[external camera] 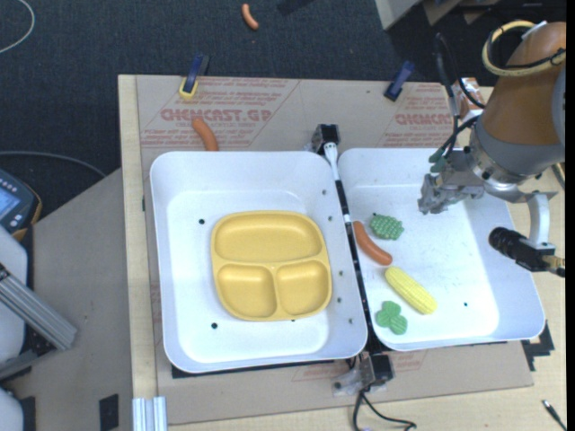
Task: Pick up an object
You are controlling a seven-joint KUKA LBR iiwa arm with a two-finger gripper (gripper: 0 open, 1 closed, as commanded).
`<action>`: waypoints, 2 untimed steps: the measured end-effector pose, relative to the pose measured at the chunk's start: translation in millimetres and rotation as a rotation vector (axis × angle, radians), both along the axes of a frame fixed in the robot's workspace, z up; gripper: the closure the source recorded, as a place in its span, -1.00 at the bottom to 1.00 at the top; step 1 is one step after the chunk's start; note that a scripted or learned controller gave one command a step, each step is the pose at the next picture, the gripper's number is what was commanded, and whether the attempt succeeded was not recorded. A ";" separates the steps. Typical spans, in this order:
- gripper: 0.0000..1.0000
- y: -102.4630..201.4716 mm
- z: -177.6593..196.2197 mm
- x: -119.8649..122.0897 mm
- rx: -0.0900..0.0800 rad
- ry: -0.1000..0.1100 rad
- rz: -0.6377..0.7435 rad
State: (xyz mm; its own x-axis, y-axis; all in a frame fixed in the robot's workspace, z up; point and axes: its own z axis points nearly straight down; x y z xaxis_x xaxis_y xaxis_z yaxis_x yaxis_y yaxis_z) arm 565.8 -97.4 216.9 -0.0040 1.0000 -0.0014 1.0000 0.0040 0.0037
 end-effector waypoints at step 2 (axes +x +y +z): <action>1.00 67.6 15.6 34.7 0.001 -0.001 -0.001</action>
